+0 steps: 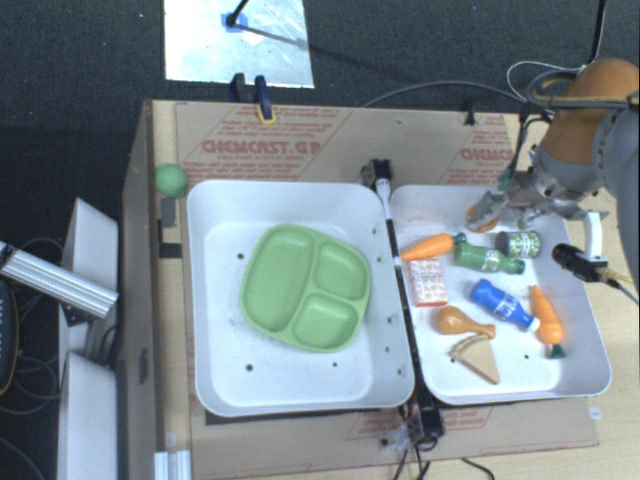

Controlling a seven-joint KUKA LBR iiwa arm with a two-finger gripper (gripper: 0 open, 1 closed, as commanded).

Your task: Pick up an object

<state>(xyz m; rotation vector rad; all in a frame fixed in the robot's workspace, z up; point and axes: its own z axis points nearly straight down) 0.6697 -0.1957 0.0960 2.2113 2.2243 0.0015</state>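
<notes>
The arm (580, 138) reached in from the right, and its jaws hung over the far end of the right bin (592, 366), low and close to the bin floor. From where I stood I could not tell how far the jaws were open. Something pale orange showed at their tip, but I could not say whether it was gripped or merely behind them.

The nearest things lay just on the near side of the jaws. A small green can (522, 244) was a little to their right. A green bottle (488, 259) lay on its side, its long axis running left to right, and its right end almost touched the can. I judged one of these two the likeliest pick, needing only a short move toward the near side.

An orange carrot (428, 246) lay to the left of the bottle, pointing at the wall between the bins. A small printed box (428, 283) sat just near of it. Farther toward the near side lay a blue bottle (503, 305), a second carrot (546, 315) by the right wall, an orange pear-shaped thing (458, 320) and a tan wedge (478, 358).

The left bin (220, 368) held a green divided plate (305, 286), well apart from the jaws. The wrist covered the bin's far right corner, so anything lying there was hidden.
</notes>
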